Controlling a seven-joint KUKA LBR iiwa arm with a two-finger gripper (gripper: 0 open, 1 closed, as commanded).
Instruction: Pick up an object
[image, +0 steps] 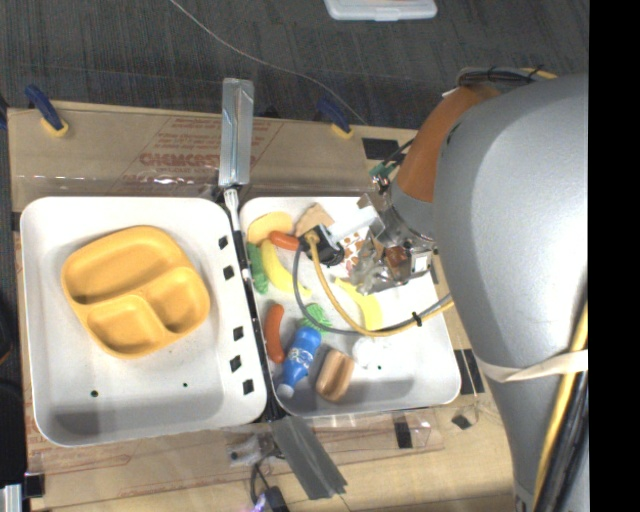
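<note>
Left bin (40, 330): holds one yellow divided tray (135, 290), lying flat, its long axis running from upper left to lower right. Nothing else in it.

Divider between the bins, then the right bin (435, 375), crowded along its left side. Top: a banana (262, 228) with a small red-orange sausage (285, 241) across it. Below that a green piece (259, 268) along the wall, an orange carrot-like stick (274, 332) with its long axis near vertical, tip toward the bin's near edge. Beside it a blue bottle (299, 357), long axis slanting upper right to lower left, cap end at lower left. Just right of the bottle, touching or nearly so, a hot-dog bun (335, 375), tilted the same way.

Middle of the right bin: the gripper (378, 262) sits low over a yellow piece (365, 305), with a yellow cable (325, 300) looping past in front. Wrist hardware and cable hide the tips, so whether they are apart or together I cannot tell, and no object is visibly held.

Right: grey arm (510, 220) with the orange band, reaching in over the table (150, 135).

Progress, as a judgement: pick not yet accomplished. Gripper is down among the items, at the approach or grasp stage; closing securely and lifting clear remain. Likeliest target is the yellow piece under it, long axis roughly upper left to lower right.
</note>
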